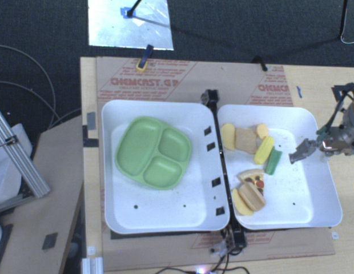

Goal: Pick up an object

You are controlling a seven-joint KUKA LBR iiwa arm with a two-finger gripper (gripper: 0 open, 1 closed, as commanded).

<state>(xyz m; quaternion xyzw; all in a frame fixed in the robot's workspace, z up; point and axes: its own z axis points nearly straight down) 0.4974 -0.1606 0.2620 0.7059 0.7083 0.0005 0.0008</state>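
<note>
— Toy food (252, 164) lies left of the fingers, a small heap in the right bin (314, 210)?
— Yes. Two white bins sit on a cardboard-covered bench (165, 79); the left bin (125, 210) holds one green divided plate (153, 152).
— And the gripper (302, 150)?
— Over the right bin's right side, holding nothing; how far apart its fingers are, I cannot tell. Bare white floor lies below it.

Plate (153, 153) in left bin (114, 210)
</note>
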